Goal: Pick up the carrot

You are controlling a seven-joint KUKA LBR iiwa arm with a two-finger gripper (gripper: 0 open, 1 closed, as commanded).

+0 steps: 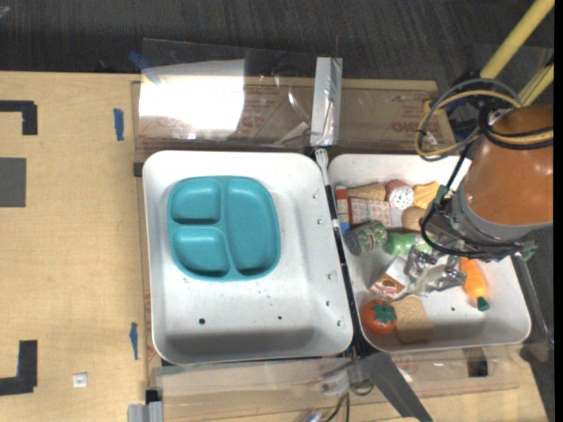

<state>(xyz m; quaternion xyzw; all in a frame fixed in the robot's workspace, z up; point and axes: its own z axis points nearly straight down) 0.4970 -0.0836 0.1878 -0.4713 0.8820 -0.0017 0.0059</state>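
Carrot [476,283] lies in the right bin [515,323], near that bin's right wall and toward the near edge of the table, orange with a small green tip pointing to the near side. The claw [428,273] hangs low over the middle of the same bin, just left of the carrot; whether it touches the carrot cannot be told, and the metal parts blur together so the spread of the claw cannot be told either. Nothing can be seen held in it. The arm [515,178], with its orange band, comes in over the bin's right far corner, with black cables looped beside it. Around the claw the bin holds a clutter of toy food: a tomato [382,317] and a tan block [413,321] by the near wall, a green piece [370,236] near the left wall, a small carton [388,283] just left of the claw, a box [357,207] and a white shaker [402,198] toward the far wall. The left bin [246,323] carries a teal tray [225,226] with three compartments, set toward its far left corner. The table [62,236] to the left is plain cardboard brown with black marks.
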